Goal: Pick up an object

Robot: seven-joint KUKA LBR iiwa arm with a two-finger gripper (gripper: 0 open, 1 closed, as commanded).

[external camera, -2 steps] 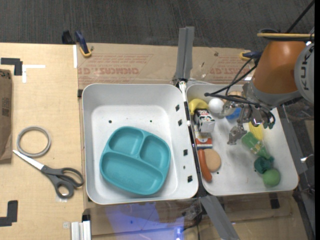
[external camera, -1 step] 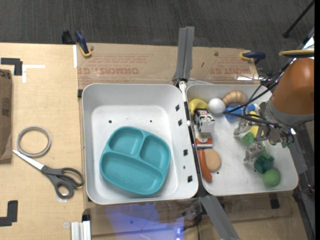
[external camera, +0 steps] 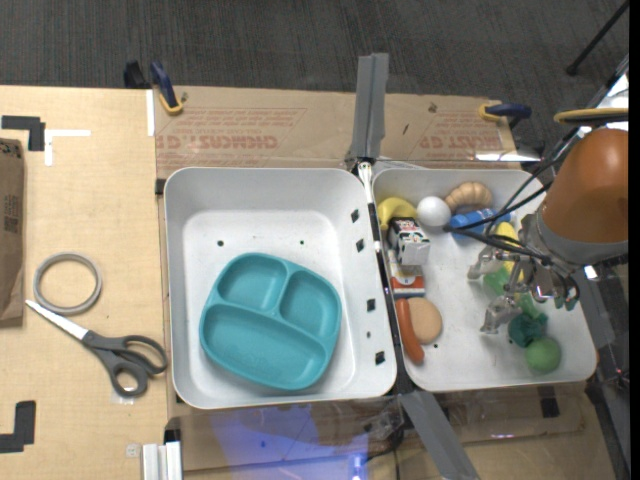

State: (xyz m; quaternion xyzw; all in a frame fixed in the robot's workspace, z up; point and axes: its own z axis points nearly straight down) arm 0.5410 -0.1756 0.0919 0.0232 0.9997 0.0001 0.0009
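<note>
Camera view: two white bins side by side on the bench. Left bin holds a teal divided plate, nothing else. Right bin is cluttered: white ball, yellow banana-like piece, tan bread-shaped toy, blue item, small printed box, orange carrot-like stick touching a tan egg, green ball, dark green toy. Gripper sits low over the right bin's right side, just beside the dark green toy; fingers look spread, nothing seen between them. Cables cross the blue item. Scissors and tape roll lie left of the bins.
</note>
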